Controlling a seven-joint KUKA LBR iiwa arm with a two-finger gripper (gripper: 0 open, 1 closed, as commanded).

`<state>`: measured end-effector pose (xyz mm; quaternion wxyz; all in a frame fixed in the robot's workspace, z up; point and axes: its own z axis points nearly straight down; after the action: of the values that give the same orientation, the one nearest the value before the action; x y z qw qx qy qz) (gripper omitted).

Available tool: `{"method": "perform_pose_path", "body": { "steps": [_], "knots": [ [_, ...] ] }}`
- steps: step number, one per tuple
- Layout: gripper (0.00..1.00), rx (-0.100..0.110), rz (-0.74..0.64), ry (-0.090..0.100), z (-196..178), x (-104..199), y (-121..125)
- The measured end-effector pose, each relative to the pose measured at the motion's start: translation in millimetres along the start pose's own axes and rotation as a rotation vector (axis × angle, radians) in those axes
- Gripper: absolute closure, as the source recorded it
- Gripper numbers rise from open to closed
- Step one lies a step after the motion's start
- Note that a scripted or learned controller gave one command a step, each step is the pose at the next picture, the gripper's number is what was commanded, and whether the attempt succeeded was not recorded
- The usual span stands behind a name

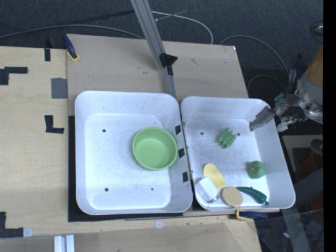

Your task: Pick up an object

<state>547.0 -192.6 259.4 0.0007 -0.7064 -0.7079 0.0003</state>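
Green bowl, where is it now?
The green bowl sits in the left bin, toward that bin's right side, near the divide with the right bin.

**What lies around my hand besides the work**

My hand (262,121) hangs at the rim of the nearer white bin (231,100). The second white bin (94,96) sits beyond it, touching it side to side, farther from my hand. Both rest on the pale wooden tabletop (115,62). A grey metal pole (147,20) slants in above the seam between the bins and carries a black fitting (168,61). Thin pale cables (205,28) loop over the dark floor (252,9) past the tabletop's far edge. Well away from my hand are a blue clamp (70,47), a grey patch (59,87) and black tape marks (51,124).
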Motion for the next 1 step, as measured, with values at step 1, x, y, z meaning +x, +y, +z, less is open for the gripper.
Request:
{"method": "perform_pose_path", "body": {
  "steps": [1],
  "knots": [
    [0.00, 0.000, 0.000, 0.000, 0.0, 0.0, 0.0]
  ]
}}
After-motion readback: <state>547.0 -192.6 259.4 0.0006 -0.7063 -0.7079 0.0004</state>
